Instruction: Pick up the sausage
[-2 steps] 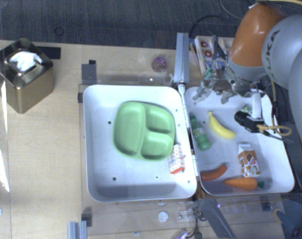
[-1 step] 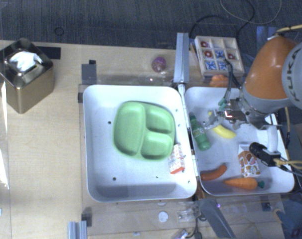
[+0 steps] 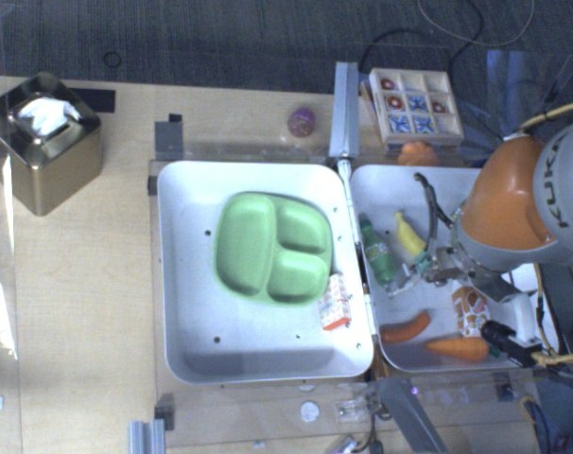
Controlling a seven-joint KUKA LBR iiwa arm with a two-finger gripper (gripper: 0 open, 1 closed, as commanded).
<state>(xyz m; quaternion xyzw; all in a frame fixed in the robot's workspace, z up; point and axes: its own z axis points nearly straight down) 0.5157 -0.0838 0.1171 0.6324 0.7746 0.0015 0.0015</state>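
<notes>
Sausage (image 3: 406, 327): short, reddish-orange, gently curved, lying flat on the floor of the right bin (image 3: 392, 192), close to the near wall and toward the bin's left side. Probably a light toy piece, smooth-skinned and round in section, so likely to roll or squirt out of a careless pinch; best taken across the middle, fingers closing on the narrow width at right angles to its long axis, low enough to get past the widest part. Just right of it, nearly end to end, a carrot (image 3: 457, 349) of similar colour and slightly larger build, easy to mistake for the target. Above the carrot, a small patterned packet (image 3: 470, 310). Further back in the same bin, a green bottle (image 3: 375, 250) along the left wall and a banana (image 3: 409, 235) beside it. Gripper (image 3: 428, 267) poised over the bin's middle, near the bottle's lower end, above and a little right of the sausage, apart from it with bare bin floor between; nothing visibly held. State of the claw: cannot tell, too small and cluttered by cabling. Judging from this, a short move toward the near wall and slightly left needed before descending. In the left bin (image 3: 182, 348), a green divided tray (image 3: 272, 246) and a small red-and-white packet (image 3: 337, 303).
</notes>
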